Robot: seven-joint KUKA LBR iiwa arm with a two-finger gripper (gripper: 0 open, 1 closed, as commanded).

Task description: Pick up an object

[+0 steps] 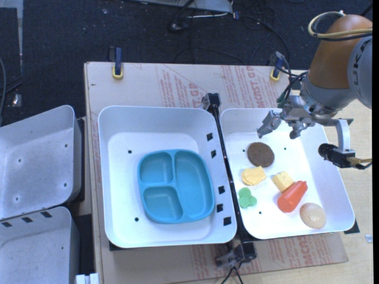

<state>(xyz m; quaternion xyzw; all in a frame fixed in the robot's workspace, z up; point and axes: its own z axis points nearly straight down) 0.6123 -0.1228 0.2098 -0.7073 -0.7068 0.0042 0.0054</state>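
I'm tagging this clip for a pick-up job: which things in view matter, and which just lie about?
For the job: gripper; brown cookie; yellow cheese; yellow block; red bottle; green piece; tan egg.

Lying about: blue tray; left bin.

From my remote seat I see a bulky grey arm with a rounded orange band, a yellowish cable looped over its top. Below it sits a grey metal gripper, with a black cylindrical fitting beside it.
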